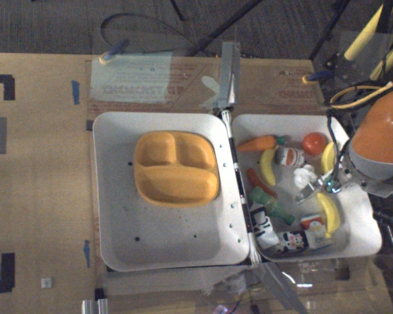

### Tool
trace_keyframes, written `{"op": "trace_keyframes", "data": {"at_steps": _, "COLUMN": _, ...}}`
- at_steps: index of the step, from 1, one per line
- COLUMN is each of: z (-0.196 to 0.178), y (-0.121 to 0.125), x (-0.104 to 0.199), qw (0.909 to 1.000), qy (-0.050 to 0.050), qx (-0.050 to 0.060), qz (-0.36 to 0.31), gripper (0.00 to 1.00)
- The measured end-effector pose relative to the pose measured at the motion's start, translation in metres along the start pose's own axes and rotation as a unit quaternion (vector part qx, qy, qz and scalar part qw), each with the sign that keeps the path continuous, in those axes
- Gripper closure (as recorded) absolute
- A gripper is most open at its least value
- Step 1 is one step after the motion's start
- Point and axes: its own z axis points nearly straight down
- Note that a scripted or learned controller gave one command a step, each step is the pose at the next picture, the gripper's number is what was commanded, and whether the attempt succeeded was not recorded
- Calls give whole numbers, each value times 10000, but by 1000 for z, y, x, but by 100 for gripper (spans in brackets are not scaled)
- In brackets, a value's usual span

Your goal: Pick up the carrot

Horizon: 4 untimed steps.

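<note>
Two shallow white bins sit side by side on your bench, and the job has hardly begun. The orange carrot with its green stalk end (257, 143) lies untouched at the far left corner of the right-hand bin (367, 231), tip toward the divider, just above the top of a yellow banana (267, 167). You can see nothing between the fingers of the claw (314, 190), which hangs over the middle of that bin, near a crumpled white object (305, 175) and well apart from the carrot. Whether its fingers are spread or pressed together, I cannot tell from this slanted view; they are small and blurred against the clutter.

What is left, by my judgement, is everything: you need to bring the claw up and left across the bin, settle it over the carrot's body, close and lift. The small white jar with a red label (289, 156) and the banana crowd the carrot's near side, so a crosswise approach may nudge them.

As for writing, the jar's label is too small to read. A black-and-white carton (285, 241) at the bin's near edge carries dark print, also illegible. The clear sheet (132, 77) taped above the left-hand bin (111, 195) shows lettering upside down and too faint for me to make out. An orange divided plate (177, 169) rests in that left bin.
</note>
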Motion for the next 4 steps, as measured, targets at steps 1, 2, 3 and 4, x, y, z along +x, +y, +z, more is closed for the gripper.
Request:
{"op": "trace_keyframes", "data": {"at_steps": 1, "z": -12, "y": 2, "x": -1, "qw": 10000, "qy": -20, "qx": -31, "qz": 6, "gripper": 100}}
{"op": "trace_keyframes", "data": {"at_steps": 2, "z": -172, "y": 44, "x": -5, "qw": 9999, "qy": 7, "qx": 8, "qz": -128, "gripper": 100}}
{"op": "trace_keyframes", "data": {"at_steps": 3, "z": -228, "y": 18, "x": -27, "qw": 9942, "qy": -7, "qx": 6, "qz": 1071, "gripper": 100}}
{"op": "trace_keyframes", "data": {"at_steps": 4, "z": -297, "y": 12, "x": -42, "qw": 9677, "qy": -7, "qx": 10, "qz": 2521, "gripper": 100}}
